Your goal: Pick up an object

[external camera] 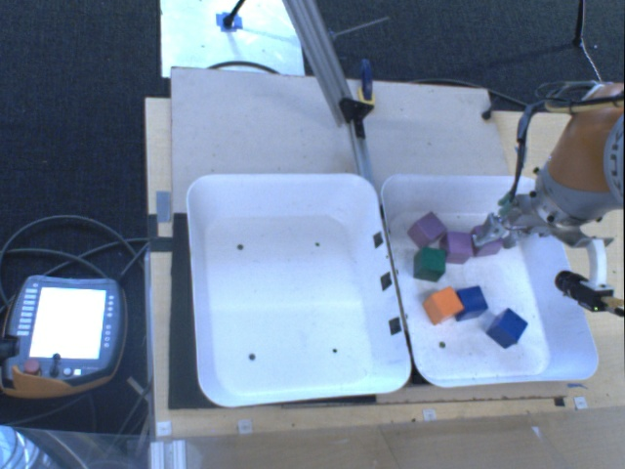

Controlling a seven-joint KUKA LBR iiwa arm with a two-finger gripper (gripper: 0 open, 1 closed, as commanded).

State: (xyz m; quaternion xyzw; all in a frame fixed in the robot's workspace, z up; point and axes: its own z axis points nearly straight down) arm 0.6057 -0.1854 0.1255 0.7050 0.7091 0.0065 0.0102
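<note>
Blue cube nearest; tool at purple cube, grip state unclear; cubes likely light, rigid, grab flat sides.

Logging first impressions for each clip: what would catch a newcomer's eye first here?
The cluster of coloured cubes in the right bin: two purple cubes, a green cube, an orange cube and two blue cubes. Next, the grey arm with its orange band reaching in from the right, its gripper low beside the purple cubes.
</note>
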